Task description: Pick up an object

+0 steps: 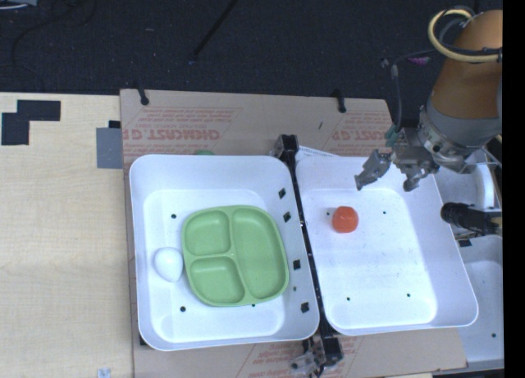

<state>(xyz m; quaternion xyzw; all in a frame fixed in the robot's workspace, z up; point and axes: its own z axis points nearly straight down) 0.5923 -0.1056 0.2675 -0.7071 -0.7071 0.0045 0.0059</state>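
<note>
Green tray w/ white egg sits near-left; target orange ball lies alone in right bin, far-centre. Approach step, I'd say: gripper hovers just beyond the ball, far-right, fingers spread wide, holding nothing. Next it needs to come nearer & descend over it.

Counter: pale wood-grain top, with dark patches near its far left edge.
Cardboard sheet: lies flat on the counter, printed lettering showing.
Left bin: white, shallow, resting on the cardboard.
Right bin: white, touching the left bin's side.
</note>
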